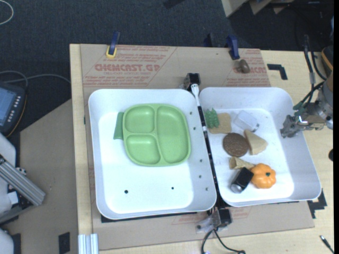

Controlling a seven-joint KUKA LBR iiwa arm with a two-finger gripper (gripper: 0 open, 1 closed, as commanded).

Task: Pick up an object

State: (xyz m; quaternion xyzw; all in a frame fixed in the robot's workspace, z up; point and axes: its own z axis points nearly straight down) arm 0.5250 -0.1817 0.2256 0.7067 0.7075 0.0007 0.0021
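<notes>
**Claw at the right bin's far rim, its state unreadable**

We see the claw [294, 125] at the right edge of the right bin [296, 165], a small metallic cluster over the bin's right wall. We cannot tell whether it is apart or together; the fingertips blur into the white wall, and nothing is visibly clamped in it. The arm itself is largely cut off by the right border, so we make out only a grey stub with cables running up from the wrist.

From there inward, the objects lie grouped in the left half of the right bin, well apart from the claw. Nearest is a pale translucent item [247, 121] that almost vanishes against the white floor; we cannot name it. Below it sits a tan wedge [257, 142], touching a brown disc [235, 144]. Nearer the front, an orange pumpkin-like toy [264, 176] lies against a black cylinder [241, 180], which partly covers a small tan piece [237, 163]. By the bin's left wall a green leafy bit [212, 118] rests on a beige slab [223, 123].

The left bin [106, 189] holds a green divided tray [157, 134], overlapping a green flat thing [118, 126] mostly hidden under it.

Both bins sit on the desk [85, 67], whose cardboard top carries red lettering.
</notes>
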